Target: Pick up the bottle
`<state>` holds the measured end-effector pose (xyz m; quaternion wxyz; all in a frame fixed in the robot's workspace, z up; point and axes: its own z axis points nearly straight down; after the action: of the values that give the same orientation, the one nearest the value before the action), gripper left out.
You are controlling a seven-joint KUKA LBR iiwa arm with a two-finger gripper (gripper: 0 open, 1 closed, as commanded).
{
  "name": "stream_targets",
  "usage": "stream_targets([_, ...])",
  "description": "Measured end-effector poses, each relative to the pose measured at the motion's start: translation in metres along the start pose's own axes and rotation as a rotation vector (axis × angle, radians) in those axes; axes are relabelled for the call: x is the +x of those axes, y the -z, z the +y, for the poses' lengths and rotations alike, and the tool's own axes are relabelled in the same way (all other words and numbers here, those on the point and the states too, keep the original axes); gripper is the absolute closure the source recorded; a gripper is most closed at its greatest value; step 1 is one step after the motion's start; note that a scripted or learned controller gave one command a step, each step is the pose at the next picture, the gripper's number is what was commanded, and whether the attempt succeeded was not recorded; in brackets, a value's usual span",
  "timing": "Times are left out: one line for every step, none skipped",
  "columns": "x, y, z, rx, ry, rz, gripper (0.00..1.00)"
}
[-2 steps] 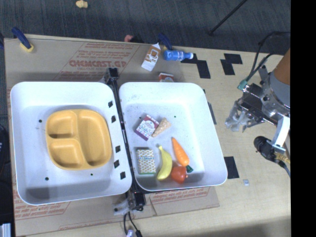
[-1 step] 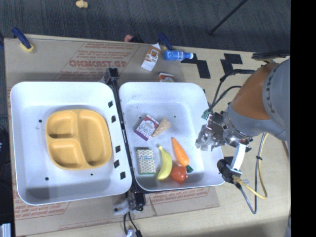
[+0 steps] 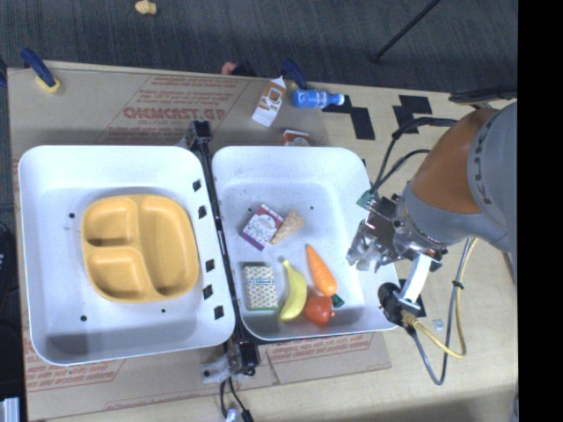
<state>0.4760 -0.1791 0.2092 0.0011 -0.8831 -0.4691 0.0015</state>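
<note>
A small blue bottle (image 3: 312,99) with a white cap lies on its side on the cardboard behind the right bin (image 3: 352,167), outside both bins. My gripper (image 3: 366,250) hangs over the right bin's right wall, well in front of the bottle and to its right. Nothing shows in the gripper. An orange carrot (image 3: 321,271) lies just left of it on the bin floor.
The right bin also holds a maroon-and-white carton (image 3: 261,227), a tan cone (image 3: 288,227), a green-and-white packet (image 3: 259,287), a banana (image 3: 295,294) and a red fruit (image 3: 318,310). A yellow divided plate (image 3: 141,246) fills the left bin (image 3: 35,262). A small carton (image 3: 270,102) lies beside the bottle.
</note>
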Motion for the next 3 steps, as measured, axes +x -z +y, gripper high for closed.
stream_targets([0.036, 0.014, -0.024, 0.000, -0.149, 0.001, 1.00])
stream_targets([-0.021, -0.053, 0.014, 0.002, 0.241, 0.001, 1.00])
stream_targets([-0.018, -0.016, 0.013, -0.001, 0.390, 0.001, 1.00])
